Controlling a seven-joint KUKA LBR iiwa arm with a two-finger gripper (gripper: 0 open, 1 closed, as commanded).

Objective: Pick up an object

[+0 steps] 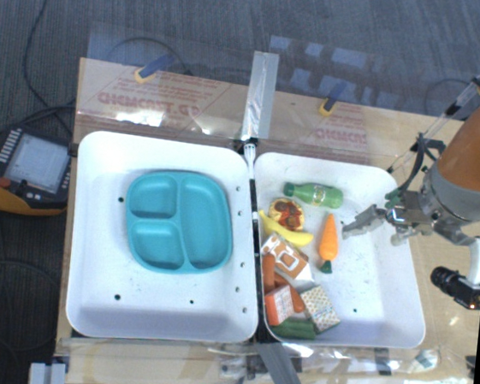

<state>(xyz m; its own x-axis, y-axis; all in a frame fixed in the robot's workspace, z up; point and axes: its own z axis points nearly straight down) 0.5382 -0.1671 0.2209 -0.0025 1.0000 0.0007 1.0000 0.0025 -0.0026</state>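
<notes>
The right bin (pixel 382 306) holds a heap of toy food along its left side. A green bottle (pixel 313 193) lies at the top, with a small pizza slice (pixel 288 210) and a yellow banana (pixel 285 232) below it. An orange carrot (pixel 329 237) lies upright near the middle. Lower down are a white and orange carton (pixel 287 258), red pieces (pixel 279 301), a patterned box (pixel 320 307) and a dark green item (pixel 293 329). My gripper (pixel 367 221) hangs over the right bin's upper right part, just right of the carrot and apart from it, with nothing seen in it.
The left bin (pixel 90 299) holds a blue divided plate (pixel 176 221). A metal strip (pixel 260 94) runs up from the joint between the bins. A handheld pendant (pixel 27 171) lies on the floor at the left. The arm's orange band (pixel 478 145) rises at the right.
</notes>
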